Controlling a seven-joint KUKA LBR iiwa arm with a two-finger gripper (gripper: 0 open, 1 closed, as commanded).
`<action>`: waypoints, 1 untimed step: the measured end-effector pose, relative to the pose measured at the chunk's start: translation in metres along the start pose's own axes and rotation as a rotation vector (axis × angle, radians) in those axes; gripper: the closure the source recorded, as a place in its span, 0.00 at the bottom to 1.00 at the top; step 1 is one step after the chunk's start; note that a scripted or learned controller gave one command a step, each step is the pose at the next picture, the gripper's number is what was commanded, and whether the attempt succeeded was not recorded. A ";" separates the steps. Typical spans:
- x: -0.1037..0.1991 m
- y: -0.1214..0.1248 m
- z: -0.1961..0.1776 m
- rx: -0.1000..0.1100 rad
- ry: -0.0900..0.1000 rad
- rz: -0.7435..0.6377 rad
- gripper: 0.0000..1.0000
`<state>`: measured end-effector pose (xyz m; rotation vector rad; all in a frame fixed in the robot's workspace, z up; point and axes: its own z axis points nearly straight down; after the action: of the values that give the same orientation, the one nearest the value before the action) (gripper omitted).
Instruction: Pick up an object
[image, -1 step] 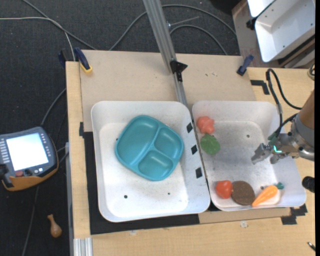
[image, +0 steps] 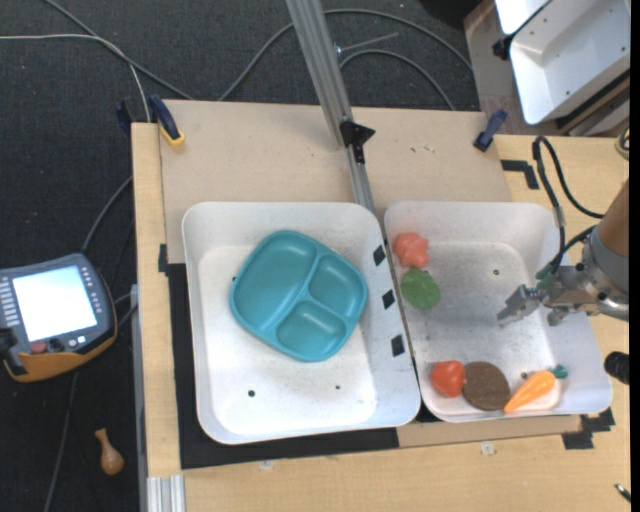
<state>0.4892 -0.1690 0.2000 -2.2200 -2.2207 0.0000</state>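
While the gripper hangs over the right bin near its right wall, its fingers look parted with nothing between them, tips aimed toward the bin's middle, though they are small and dim. Toy food lies in that bin. A plastic carrot sits at the near right corner, long axis slanting from lower left to upper right, orange pointed end toward the near wall, green top toward the right wall. Touching its pointed end is a flat brown oval piece, dull and rough-looking, possibly a potato or cookie, cannot tell. Just left of that, a glossy red rounded tomato-like piece against the near wall. Along the left wall, toward the far corner, a lumpy salmon-pink piece, and just nearer, touching or almost touching it, a bumpy green rounded vegetable. Left bin carries a smooth teal plastic divided plate, three compartments, rounded corners, turned diagonal to the bin's walls, roughly central. Both bins are white, shallow and speckled with dark scuffs on the floor.
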 end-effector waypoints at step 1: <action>0.003 -0.003 0.062 0.005 0.002 0.000 0.00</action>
<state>0.4862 -0.1659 0.1376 -2.2168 -2.2166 0.0027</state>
